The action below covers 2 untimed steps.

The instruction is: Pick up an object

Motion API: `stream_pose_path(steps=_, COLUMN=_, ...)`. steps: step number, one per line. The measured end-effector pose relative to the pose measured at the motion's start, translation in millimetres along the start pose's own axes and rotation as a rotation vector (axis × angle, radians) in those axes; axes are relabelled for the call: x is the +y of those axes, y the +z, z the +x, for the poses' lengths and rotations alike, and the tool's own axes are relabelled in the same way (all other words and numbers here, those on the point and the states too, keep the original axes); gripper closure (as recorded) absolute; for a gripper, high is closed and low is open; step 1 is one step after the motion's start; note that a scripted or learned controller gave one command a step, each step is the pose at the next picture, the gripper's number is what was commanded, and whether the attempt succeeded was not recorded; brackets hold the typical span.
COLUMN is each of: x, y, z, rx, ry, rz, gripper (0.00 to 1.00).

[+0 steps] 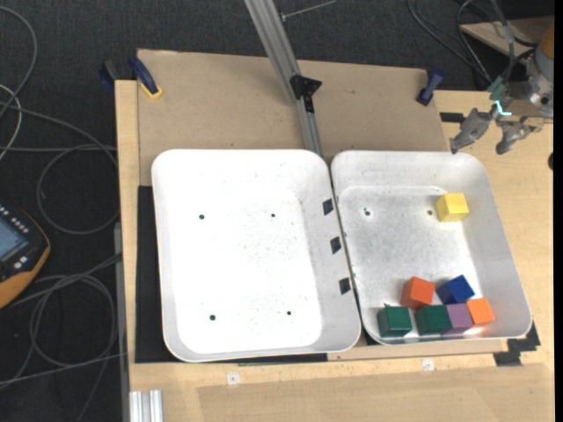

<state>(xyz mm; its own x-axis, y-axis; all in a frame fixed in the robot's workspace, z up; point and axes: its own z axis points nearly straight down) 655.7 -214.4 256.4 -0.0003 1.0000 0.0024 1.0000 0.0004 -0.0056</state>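
At top right, above the right bin's [493, 183] far corner, the gripper [489, 136] hangs w/ fingers spread apart, nothing between them. Yellow cube [453, 207] sits alone near the bin's far side. Near corner is crowded: orange-red cube [419, 291], blue cube [456, 288], orange cube [480, 310], purple cube [459, 317], two green cubes [413, 321], packed touching. Left bin [176, 174] alongside.

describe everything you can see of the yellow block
The yellow block is a small cube, matte and solid-looking, with a lighter top face and darker sides. It sits flat on the floor of the right bin, near its far right corner, turned slightly off the bin's edges. Nothing touches it; the other blocks are clustered at the near end.
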Motion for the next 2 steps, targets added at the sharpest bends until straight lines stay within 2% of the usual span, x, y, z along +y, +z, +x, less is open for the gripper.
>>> stream_pose_path(steps=1, x=1, y=-3, z=0, rx=-0.003, ry=-0.002, rz=-0.004, gripper=0.0)
stream_pose_path(steps=2, x=-3, y=59, z=1, rx=-0.001, ry=0.0, rz=0.001, gripper=0.0)
